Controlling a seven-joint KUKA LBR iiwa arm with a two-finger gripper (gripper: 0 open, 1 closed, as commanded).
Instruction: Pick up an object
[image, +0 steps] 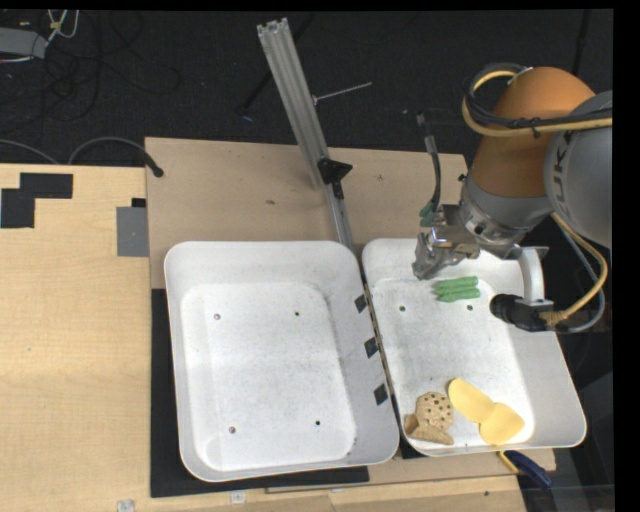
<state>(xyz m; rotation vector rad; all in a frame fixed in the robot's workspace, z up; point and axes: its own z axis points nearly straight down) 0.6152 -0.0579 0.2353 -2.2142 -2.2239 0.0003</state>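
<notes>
My gripper (432, 262) hangs over the far part of the right bin (548, 395), its metal fingers pointing down with nothing visible between them. A small green object (456, 290) lies on the bin floor just right of and below the fingertips. At the near end of the same bin lie a yellow, banana-like piece (484, 410) and a tan speckled cookie-like piece (431, 417), side by side.
The left bin (195, 300) stands beside the right one, joined by black clips along the shared rim. A slanted aluminium rail (300, 110) rises behind the bins. Wooden bench surface stretches to the left.
</notes>
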